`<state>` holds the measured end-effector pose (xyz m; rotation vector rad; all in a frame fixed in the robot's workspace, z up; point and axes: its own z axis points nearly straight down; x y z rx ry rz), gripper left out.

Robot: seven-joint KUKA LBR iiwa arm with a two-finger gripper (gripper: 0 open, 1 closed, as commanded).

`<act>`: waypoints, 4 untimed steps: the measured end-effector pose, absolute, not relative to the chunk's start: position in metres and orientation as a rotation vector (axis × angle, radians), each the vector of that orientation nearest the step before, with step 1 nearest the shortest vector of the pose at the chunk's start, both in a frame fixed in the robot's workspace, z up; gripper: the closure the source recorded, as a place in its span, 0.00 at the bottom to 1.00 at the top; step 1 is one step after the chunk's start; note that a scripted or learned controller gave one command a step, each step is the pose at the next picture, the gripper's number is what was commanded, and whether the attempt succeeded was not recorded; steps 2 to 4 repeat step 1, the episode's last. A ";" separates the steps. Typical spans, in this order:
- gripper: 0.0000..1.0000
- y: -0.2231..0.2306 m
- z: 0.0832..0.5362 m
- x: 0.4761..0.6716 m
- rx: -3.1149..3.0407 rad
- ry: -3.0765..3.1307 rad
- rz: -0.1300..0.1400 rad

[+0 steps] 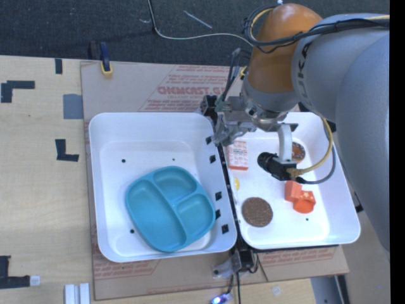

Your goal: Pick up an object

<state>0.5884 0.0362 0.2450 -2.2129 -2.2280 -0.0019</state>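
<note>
My gripper (220, 133) hangs over the divider between the two bins, at the upper left corner of the right bin (329, 233). Just right of it lies a small white and orange packet (238, 155). Further down in the right bin are a brown round disc (257, 211), an orange block (300, 197) and a tiny yellow piece (236, 183). A brown-patterned round item (297, 151) peeks out beside the arm. In the left bin (104, 170) a blue divided plate (169, 206) lies flat. I see nothing between the fingers.
The grey arm with its orange band (278, 49) covers the upper right bin. A black fitting on a yellow cable (276, 164) dangles low over the right bin's middle. Both bins rest on a cardboard sheet (164, 87) on the wooden bench.
</note>
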 end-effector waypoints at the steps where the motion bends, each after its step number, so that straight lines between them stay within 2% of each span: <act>1: 1.00 0.080 0.242 0.621 -2.215 -2.228 -0.002; 4: 1.00 0.080 0.242 0.621 -2.215 -2.228 -0.002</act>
